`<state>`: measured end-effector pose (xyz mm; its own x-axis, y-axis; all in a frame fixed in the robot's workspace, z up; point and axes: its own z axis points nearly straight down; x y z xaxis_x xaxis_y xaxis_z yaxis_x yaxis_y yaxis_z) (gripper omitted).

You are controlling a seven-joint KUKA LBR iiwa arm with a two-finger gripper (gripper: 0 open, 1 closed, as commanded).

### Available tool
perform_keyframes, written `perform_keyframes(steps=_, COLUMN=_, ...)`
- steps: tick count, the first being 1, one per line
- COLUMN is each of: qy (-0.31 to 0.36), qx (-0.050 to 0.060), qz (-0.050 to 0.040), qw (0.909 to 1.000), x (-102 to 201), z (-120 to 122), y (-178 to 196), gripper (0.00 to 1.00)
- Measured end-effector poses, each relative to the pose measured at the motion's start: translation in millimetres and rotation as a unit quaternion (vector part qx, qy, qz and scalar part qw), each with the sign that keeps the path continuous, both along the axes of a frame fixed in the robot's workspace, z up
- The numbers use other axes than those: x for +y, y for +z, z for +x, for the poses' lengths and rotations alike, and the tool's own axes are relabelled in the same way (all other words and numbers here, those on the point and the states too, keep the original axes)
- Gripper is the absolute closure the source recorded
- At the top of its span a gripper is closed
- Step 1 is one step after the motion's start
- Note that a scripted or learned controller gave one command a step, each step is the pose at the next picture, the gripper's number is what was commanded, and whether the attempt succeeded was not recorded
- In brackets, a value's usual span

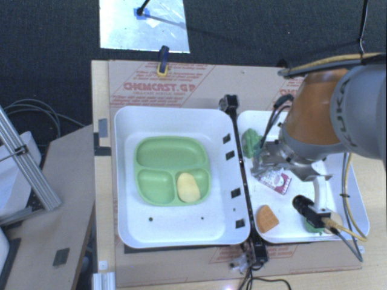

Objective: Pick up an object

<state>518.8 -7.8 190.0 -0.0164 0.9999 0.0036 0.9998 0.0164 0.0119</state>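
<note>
In the right bin (357, 213), my gripper (265, 164) hangs low beneath the grey and orange wrist, near the bin's left wall. Just to its upper left lies a crumpled green object (250, 142). A small red and white packet (277, 180) lies directly below and right of the gripper, partly under it. An orange biscuit-like piece (266, 218) rests near the bin's front left corner. Nothing is visibly held.
The left bin (130, 222) holds a green divided tray (169, 153) with a yellow oval object (188, 188) in its lower right compartment. A black divider with clips (237, 162) runs between the bins. The arm covers much of the right bin's back.
</note>
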Motion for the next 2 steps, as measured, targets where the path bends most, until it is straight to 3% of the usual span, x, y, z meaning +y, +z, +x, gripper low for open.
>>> perform_keyframes(steps=1, qy=-0.009, qx=0.001, qz=-0.0031, qw=1.0000, x=-56.4, z=-10.1, y=64.1, gripper=1.00)
perform_keyframes(steps=2, qy=-0.004, qx=0.005, qz=-0.0013, qw=1.0000, x=-10.0, z=7.0, y=58.9, gripper=1.00)
